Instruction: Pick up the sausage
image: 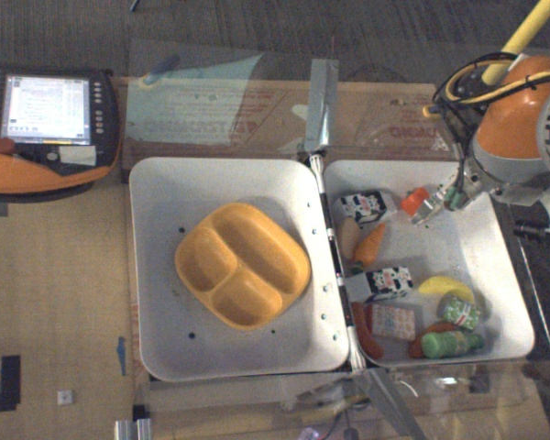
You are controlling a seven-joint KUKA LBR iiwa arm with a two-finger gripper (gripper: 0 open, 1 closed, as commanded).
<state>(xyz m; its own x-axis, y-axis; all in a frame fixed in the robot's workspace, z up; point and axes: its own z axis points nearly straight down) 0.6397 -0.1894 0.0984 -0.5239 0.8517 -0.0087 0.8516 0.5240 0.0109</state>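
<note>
Overhead view of the desk (pixel 55 273) with 2 shallow white bins set side by side. The left bin (pixel 156 209) holds 1 yellow divided plate (pixel 242 264) with 3 compartments, lying slightly turned near the bin's middle. The right bin (pixel 495 273) holds the loose items. The sausage (pixel 367 330), dark red and elongated, lies along the bin's left wall near the front corner, just beside a small flat pink packet (pixel 393 321). Behind it sits a cow-patterned milk carton (pixel 388 281), and a second such carton (pixel 366 206) rests nearer the back wall. An orange carrot (pixel 370 244) lies tilted between the 2 cartons, beside a pale tan piece (pixel 349 237) against the left wall. A yellow banana (pixel 446 288), a green-labelled can (pixel 460 313) and a green bottle (pixel 450 343) cluster near the front right. The arm (pixel 513 136) reaches in from the right, its gripper (pixel 431 211) hanging over the back part of the right bin, well apart from the sausage. The fingers stand next to a small orange-red object (pixel 414 201); whether they are parted or closed, or hold anything, cannot be told at this resolution. A teach pendant (pixel 46 126) with a lit screen rests on the desk at the far left.
</note>
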